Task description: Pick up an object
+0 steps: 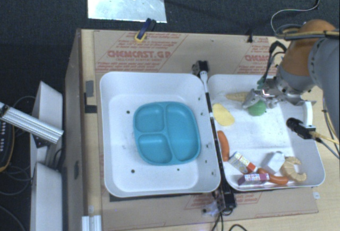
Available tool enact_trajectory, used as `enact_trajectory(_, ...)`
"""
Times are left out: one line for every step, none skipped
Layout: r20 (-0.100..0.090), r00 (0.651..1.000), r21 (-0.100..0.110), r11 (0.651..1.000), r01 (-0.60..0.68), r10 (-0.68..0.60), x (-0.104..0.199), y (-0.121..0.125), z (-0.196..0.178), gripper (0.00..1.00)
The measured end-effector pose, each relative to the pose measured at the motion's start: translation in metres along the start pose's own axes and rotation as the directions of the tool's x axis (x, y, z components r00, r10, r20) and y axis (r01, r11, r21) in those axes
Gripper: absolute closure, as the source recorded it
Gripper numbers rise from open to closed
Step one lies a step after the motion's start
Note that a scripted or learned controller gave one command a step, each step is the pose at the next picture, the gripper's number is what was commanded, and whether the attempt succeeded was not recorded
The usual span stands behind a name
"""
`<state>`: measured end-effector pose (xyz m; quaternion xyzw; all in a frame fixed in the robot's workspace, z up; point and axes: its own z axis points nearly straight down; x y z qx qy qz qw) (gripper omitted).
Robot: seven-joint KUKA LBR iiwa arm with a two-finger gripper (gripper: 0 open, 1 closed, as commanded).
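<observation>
Fingers point(254, 101) straddle a green ball point(257, 109) near the right bin's point(313, 169) far edge, though whether they grip it I cannot tell; being round, it has no long axis. Leftward sits a blue tray point(166, 133) in the left bin point(114, 92), then a yellow piece point(223, 116), an orange sausage point(223, 145) lying lengthwise along the divider, and a pale wedge point(236, 96) just beside the ball. Clutter point(268, 171) crowds the near right corner, well apart.
</observation>
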<state>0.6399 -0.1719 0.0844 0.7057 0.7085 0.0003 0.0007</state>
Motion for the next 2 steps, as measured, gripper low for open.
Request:
enact_trajectory(0.001, 1.0, -0.004, 1.0, 0.002, -0.002, 0.0, 0.001, -0.012, 1.0)
enact_trajectory(-0.001, 1.0, -0.003, 1.0, 0.0, 0.0, 0.077, -0.002, -0.07, 1.0)
